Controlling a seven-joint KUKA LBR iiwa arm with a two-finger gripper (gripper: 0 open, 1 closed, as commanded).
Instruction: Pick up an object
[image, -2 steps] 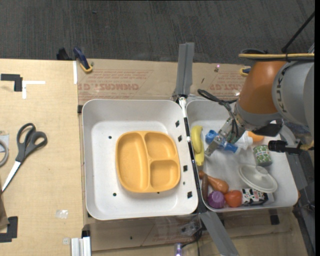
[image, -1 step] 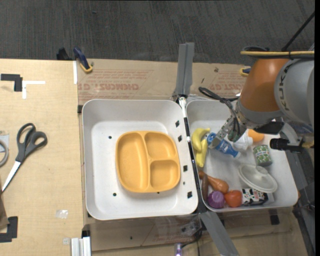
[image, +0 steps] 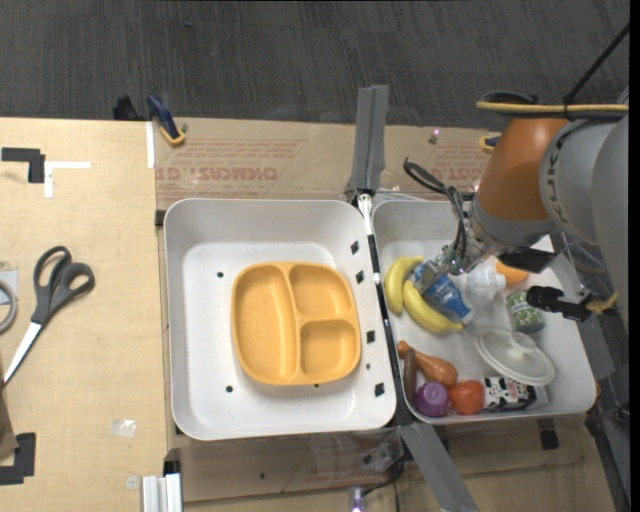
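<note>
Two bins sit on the counter, and the claw, its state I cannot tell, is low in the right bin over a blue packet lying against the banana, so it could snag both or slip off.

1. Left bin: smooth white plastic, slightly glossy.
2. Divided plate: matt yellow plastic.
3. Bench top: pale, matt wood.
4. Scissors: black plastic handles, bright metal blades.
5. Banana: glossy yellow plastic.
</note>
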